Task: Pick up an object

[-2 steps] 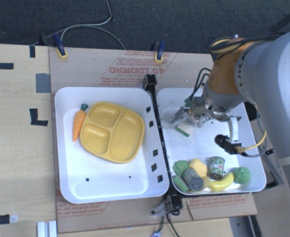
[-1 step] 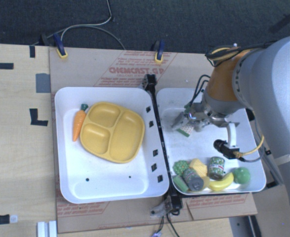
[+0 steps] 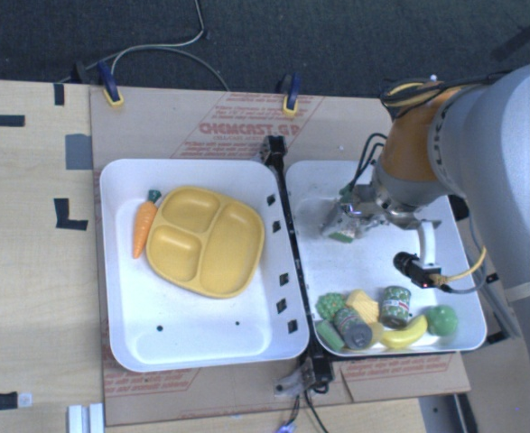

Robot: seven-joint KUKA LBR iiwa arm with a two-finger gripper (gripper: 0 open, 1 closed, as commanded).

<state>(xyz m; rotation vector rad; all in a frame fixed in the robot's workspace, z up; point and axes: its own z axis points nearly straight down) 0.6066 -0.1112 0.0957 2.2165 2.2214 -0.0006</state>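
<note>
My gripper (image 3: 349,216) reaches down into the upper left part of the right bin (image 3: 373,264), below the orange-banded wrist (image 3: 409,142). A small green-and-white object (image 3: 341,235) lies at the gripper's tip; I cannot tell whether it is held. Along the bin's front edge lies a cluster of toys: a green bumpy piece (image 3: 330,305), a yellow piece (image 3: 365,306), a small can (image 3: 395,306), a banana (image 3: 405,334), a green round fruit (image 3: 442,320) and a grey-green can (image 3: 353,328).
The left bin (image 3: 129,332) holds a yellow divided plate (image 3: 206,240) with a carrot (image 3: 143,227) beside its left rim. A black divider (image 3: 287,233) runs between the bins. A black cable fitting (image 3: 413,269) hangs over the right bin's middle.
</note>
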